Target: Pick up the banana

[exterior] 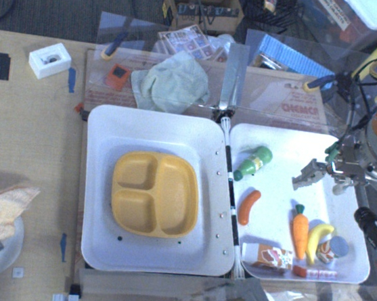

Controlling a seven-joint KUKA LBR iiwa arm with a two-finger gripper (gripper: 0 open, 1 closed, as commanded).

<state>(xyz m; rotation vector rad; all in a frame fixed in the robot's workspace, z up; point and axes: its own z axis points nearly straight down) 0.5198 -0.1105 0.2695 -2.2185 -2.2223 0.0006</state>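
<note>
The gripper (323,178) hung over the far right part of the right bin (273,211), its fingers spread apart and holding nothing. The banana (317,238) lay well nearer, in that bin's near right corner, just right of a carrot (299,233). The left bin (97,169) held a yellow divided plate (156,194).

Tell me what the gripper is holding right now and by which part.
Nothing. The gripper hangs open above the right bin, apart from the banana.
</note>
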